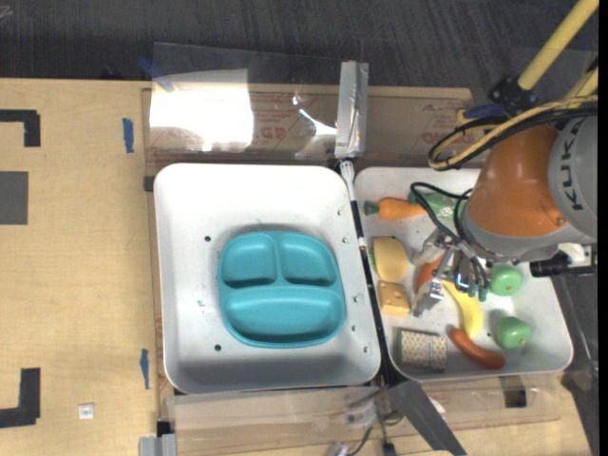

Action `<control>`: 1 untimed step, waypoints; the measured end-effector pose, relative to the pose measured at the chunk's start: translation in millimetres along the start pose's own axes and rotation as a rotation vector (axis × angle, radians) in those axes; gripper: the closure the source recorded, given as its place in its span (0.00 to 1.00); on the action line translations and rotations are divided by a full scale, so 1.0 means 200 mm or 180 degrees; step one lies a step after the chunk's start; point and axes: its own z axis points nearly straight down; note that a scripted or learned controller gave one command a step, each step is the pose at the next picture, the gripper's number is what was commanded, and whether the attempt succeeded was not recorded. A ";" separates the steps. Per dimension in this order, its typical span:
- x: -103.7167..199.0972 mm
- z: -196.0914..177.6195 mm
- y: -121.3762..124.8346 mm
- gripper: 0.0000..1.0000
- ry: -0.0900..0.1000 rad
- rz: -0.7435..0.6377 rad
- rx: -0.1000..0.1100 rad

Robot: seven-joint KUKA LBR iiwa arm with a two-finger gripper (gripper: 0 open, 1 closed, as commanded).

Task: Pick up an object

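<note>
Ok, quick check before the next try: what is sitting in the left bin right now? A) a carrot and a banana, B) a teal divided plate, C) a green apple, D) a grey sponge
B: the teal divided plate lies in the left bin, while the carrot and banana lie in the right bin under the arm.

Toy food (456,326) crowds the right bin (556,345); left bin (190,217) roomier.

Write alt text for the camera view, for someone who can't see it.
A grey and orange robot arm reaches its gripper down into the right bin of toy food. The left bin holds a teal divided plate.
</note>
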 end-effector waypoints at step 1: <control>-0.37 0.01 0.11 0.00 0.0017 -0.0275 0.0002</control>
